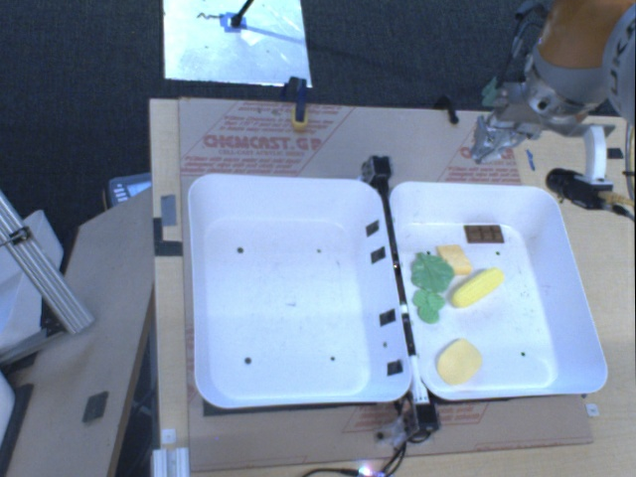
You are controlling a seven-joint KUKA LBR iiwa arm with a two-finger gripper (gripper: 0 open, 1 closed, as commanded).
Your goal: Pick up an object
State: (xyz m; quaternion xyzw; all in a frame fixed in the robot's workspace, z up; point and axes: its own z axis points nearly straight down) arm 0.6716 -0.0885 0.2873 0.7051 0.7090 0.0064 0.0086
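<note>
Lying in right bin (pixel 566 229): glossy yellow banana-shaped toy (pixel 477 287), slightly curved.

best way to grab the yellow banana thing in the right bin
Grip the yellow banana across its narrow middle, coming straight down from above. It lies flat and slanted, so the tool would likely close crosswise to its length, avoiding the green piece on its left.

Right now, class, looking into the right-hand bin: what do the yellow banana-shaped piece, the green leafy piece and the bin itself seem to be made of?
Yellow banana-shaped piece: probably moulded plastic, with an even colour and a soft sheen.
Green leafy piece: likely plastic or rubber, matte, with lumpy moulded lobes; the view leaves it open.
Right-hand bin: seemingly thin formed plastic, smooth white, with rounded corners and a rolled rim.
</note>
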